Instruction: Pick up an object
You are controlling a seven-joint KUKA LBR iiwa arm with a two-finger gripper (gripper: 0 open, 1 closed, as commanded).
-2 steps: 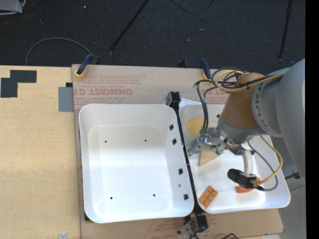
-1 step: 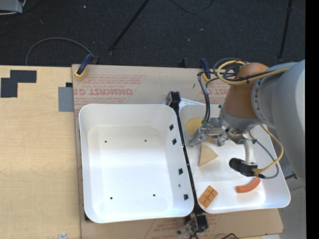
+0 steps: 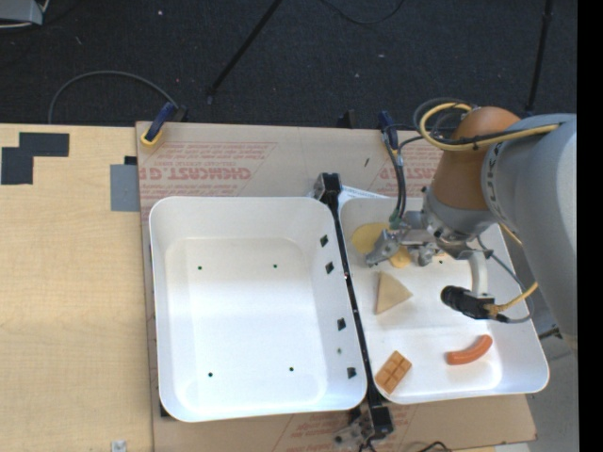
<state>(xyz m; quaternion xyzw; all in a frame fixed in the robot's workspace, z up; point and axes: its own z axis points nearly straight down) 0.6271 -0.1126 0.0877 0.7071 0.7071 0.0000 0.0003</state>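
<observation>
- The gripper (image 3: 403, 249) hangs low over the upper part of the right-hand shallow white plastic bin (image 3: 528, 384), at the end of the grey arm (image 3: 537, 186) that reaches in from the right. From this angle I cannot tell whether it is apart or together, and nothing can be seen clamped in it.
- Closest to it is a pale yellow flat round piece (image 3: 367, 237), lying by the bin's left wall and partly covered by the gripper (a small yellow bit shows just below the gripper too, and I cannot tell whether it belongs to the same piece).
- Just below lies a tan wedge-shaped block (image 3: 391, 295), apart from the gripper. Near the bin's lower edge sit an orange-brown waffle-patterned square (image 3: 394, 372) and, to its right, a reddish-orange sausage-shaped toy (image 3: 469, 350).
- By their looks all four are light toy foods, stiff rather than fragile. Weight should be no worry, but the smooth surfaces may slip.
- The yellow piece looks thin and lies flat, so it offers little to pinch, and the nearby wall crowds the approach.
- The wedge seems the surer hold. It is best taken across its wide end, since the sloping sides toward the tip could squeeze it out.
- The sausage would be taken across its narrow middle, though being round it may roll.
</observation>
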